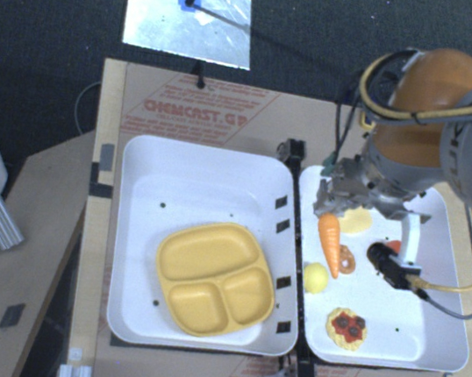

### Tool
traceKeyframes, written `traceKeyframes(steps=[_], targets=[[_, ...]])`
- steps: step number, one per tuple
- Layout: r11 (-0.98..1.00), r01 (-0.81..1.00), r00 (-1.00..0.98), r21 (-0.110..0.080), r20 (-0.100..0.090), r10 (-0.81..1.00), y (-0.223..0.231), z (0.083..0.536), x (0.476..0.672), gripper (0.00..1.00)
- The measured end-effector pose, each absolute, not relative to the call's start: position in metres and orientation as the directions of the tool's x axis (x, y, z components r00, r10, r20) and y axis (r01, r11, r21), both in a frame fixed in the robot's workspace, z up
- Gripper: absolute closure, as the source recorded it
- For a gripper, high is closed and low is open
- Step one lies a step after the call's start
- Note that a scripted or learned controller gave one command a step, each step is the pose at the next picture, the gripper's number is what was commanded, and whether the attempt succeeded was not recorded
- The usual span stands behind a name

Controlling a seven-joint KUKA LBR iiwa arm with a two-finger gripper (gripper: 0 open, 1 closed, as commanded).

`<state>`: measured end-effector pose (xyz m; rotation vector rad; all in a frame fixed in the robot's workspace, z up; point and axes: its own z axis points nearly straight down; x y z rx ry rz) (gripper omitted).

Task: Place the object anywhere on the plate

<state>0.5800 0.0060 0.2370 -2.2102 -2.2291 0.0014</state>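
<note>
pick stage: gripper (333, 200) at carrot (329, 241) top by right bin (437, 348) left wall, grip state unclear; next lift to yellow plate (215, 277).

plate (216, 278) in left bin (212, 171), carrot (328, 240) in right bin (425, 337)

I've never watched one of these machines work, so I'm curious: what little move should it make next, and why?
Probably lift straight up a little. The gripper sits low in the right bin, right at the top of the carrot, while the yellow plate lies in the left bin. If the carrot rises with it, it has a hold; I can't tell that from here.
</note>
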Motion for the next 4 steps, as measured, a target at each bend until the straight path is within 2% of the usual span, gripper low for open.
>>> traceKeyframes(steps=[2, 3, 4], targets=[[0.01, 1.0, -0.01, -0.002, 0.002, 1.0, 0.086, 0.235, 0.523, 1.0], [0.01, 1.0, -0.01, -0.001, 0.003, 1.0, 0.13, 0.231, 0.511, 1.0], [0.003, 1.0, -0.003, 0.0, 0.001, 1.0, 0.127, 0.232, 0.512, 0.0]])
